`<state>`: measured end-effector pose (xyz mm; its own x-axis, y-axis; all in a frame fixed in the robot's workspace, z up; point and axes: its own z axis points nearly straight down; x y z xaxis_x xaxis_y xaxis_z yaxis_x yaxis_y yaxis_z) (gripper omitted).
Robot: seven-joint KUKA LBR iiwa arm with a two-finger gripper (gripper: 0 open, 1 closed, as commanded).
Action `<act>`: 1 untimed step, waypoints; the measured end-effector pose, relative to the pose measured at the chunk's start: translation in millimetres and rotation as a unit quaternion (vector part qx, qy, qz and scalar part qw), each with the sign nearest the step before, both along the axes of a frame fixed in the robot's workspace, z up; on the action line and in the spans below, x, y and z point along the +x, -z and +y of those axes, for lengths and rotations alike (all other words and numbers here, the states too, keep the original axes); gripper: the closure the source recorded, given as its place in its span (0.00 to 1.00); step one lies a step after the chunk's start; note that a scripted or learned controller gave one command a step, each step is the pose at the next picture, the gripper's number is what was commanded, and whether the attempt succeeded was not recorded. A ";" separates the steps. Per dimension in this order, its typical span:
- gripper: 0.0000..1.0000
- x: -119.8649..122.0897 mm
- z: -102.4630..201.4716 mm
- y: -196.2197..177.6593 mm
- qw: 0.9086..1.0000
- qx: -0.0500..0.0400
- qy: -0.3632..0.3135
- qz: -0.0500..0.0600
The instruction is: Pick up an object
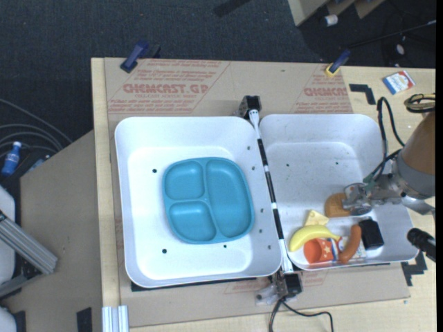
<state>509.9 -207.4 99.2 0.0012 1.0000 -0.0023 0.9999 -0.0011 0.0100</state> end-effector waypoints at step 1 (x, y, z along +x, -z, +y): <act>1.00 -17.6 62.6 -132.0 1.000 0.001 -0.001 0.004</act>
